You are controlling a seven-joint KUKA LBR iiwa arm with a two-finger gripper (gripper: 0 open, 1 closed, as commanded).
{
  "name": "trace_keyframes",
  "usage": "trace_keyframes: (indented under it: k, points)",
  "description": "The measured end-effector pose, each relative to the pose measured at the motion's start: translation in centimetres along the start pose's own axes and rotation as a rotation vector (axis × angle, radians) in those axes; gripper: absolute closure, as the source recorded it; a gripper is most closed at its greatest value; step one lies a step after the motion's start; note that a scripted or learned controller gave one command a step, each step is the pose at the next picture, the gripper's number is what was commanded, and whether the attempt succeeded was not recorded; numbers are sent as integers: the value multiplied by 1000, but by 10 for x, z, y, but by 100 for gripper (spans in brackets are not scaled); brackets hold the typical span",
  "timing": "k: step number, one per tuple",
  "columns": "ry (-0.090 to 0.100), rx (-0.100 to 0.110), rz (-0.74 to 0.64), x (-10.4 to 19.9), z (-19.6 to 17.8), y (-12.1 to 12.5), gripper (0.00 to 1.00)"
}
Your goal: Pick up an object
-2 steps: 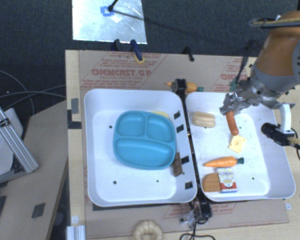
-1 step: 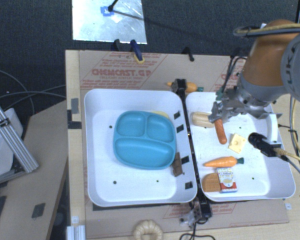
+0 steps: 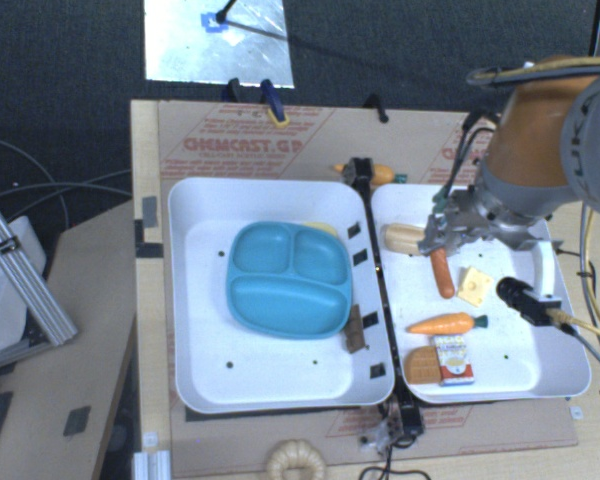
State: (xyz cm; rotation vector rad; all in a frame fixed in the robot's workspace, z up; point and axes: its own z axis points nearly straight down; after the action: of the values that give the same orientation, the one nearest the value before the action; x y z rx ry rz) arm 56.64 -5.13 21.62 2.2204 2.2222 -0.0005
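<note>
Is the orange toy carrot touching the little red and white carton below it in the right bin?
Apart. The camera view shows a thin strip of white bin floor between the orange toy carrot and the top edge of the small red and white carton.

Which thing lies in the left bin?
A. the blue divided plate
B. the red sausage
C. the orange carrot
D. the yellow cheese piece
A: the blue divided plate rests in the left bin, while the carrot, sausage and cheese piece lie in the right bin.
</note>
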Motion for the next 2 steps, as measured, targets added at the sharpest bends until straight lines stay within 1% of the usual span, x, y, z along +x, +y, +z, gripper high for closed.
trace_keyframes:
  k: [1, 2]
  points:
    - [1, 0, 1, 0, -10, -9, 100]
    - [1, -2, -5, 14, -16, 1, 100]
